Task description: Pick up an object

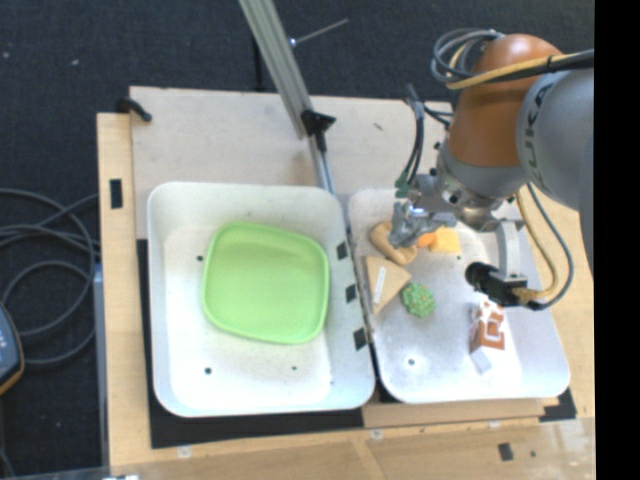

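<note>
My gripper point(403, 226) hangs low over the back left corner of the right bin point(440, 363). It is directly over a tan, bread-like piece point(383, 244) and seems to touch it. An orange piece point(441, 239) lies just to the gripper's right. In front of the gripper a pale tan wedge point(386, 282) lies flat, with a small green broccoli-like lump point(419, 301) beside it. A red and white carton point(489, 331) lies nearer the right side of that bin. The gripper's body hides part of the tan piece.
The left bin point(165, 268) holds a light green square plate point(266, 281). A grey metal pole point(280, 63) slants down from the top and ends between the two bins. The grey and orange arm point(500, 98) covers the right bin's back edge.
</note>
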Robot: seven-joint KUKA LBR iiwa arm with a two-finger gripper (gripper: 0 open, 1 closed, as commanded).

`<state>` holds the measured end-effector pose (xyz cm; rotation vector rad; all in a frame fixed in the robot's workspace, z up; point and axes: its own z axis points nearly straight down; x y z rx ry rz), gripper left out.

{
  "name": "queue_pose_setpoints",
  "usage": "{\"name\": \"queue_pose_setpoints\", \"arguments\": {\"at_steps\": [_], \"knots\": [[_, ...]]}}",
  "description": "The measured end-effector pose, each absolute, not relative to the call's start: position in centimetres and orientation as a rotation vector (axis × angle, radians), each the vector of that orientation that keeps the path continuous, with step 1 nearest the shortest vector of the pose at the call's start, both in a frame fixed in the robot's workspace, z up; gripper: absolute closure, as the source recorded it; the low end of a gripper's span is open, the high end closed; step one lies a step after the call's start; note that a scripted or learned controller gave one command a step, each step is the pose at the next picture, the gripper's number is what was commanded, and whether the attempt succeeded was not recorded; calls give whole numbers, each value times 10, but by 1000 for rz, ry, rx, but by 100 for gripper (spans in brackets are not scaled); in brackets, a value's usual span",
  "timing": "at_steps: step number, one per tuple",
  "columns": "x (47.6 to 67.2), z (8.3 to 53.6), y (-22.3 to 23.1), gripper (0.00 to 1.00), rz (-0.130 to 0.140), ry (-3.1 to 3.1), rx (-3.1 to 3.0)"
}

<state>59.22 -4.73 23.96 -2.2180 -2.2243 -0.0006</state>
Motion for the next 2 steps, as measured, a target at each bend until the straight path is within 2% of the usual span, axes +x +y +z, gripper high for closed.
{"name": "queue_pose_setpoints", "arguments": {"at_steps": [1, 2], "knots": [[591, 245, 2, 100, -2, -2226, -2217], [571, 247, 46, 100, -2, -2225, -2217]]}}
